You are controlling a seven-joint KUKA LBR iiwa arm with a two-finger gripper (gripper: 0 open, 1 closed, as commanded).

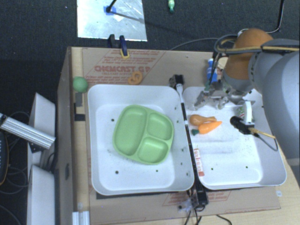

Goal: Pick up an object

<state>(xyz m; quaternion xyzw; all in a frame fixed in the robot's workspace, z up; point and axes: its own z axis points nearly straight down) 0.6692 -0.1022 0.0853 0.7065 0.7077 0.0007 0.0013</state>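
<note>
An orange toy carrot [209,126] with a green tip lies in the right bin [234,168], near its left wall. A tan, pear-shaped piece [198,119] touches the carrot's upper side. My gripper [212,98] hovers at the bin's back left corner, a short way behind these two pieces and apart from them. Nothing shows in its grasp. A green divided plate [143,134] rests in the middle of the left bin [108,172].
A green ball [80,84] sits at the bench's left edge and an orange ring [135,78] on the cardboard behind the left bin. A blue clamp [123,46] and a foil sheet [111,13] lie farther back. My arm [276,78] covers the right bin's back right.
</note>
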